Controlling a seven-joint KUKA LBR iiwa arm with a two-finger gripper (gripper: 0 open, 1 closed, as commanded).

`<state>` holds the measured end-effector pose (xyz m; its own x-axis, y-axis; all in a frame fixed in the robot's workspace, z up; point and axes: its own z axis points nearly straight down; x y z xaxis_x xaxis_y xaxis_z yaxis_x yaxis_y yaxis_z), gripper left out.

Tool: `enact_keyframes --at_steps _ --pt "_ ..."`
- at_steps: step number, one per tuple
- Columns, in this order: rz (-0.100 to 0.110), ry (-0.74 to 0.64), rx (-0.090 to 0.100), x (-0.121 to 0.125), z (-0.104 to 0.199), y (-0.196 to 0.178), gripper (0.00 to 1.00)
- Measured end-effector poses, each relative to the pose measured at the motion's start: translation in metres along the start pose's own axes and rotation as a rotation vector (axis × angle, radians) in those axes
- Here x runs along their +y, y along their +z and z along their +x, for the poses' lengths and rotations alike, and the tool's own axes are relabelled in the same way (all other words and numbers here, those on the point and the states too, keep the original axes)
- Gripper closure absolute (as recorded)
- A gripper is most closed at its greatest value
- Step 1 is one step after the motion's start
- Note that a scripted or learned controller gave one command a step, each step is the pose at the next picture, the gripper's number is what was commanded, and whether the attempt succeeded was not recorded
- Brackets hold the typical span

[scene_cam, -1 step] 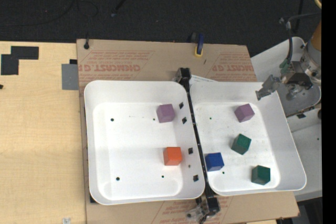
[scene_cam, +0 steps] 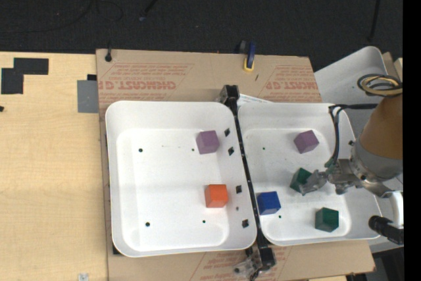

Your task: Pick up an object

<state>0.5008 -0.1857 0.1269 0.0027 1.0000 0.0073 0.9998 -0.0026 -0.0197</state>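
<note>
Right now the gripper (scene_cam: 309, 182) sits low in the right bin (scene_cam: 283, 122), reaching in from the right, and its tip lies against the dark green block (scene_cam: 300, 178) near the bin's middle. Whether that tool is spread, pressed together or pinching the block I cannot tell, since the metal parts and the block merge at this slant. The block lies just to the left of the tool's tip, touching or nearly so, with no clear long axis to it. So the coming move, as I judge it, turns on whether the block sits truly within the tool's reach or only beside it. Other candidates lie apart: a second green block (scene_cam: 326, 219) nearer the front right corner, a blue block (scene_cam: 268, 202) by the divider, a purple block (scene_cam: 306, 141) toward the back. The left bin (scene_cam: 125, 161) holds an orange block (scene_cam: 216, 195) and another purple block (scene_cam: 208, 141)
</note>
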Motion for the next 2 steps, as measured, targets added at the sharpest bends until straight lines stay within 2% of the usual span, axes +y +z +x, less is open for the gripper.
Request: enact_keyframes --at_steps 1,2 --pt "-0.019 -0.004 -0.008 0.035 0.045 0.040 0.00" --pt "-0.021 0.002 -0.009 0.035 0.042 0.027 1.00"
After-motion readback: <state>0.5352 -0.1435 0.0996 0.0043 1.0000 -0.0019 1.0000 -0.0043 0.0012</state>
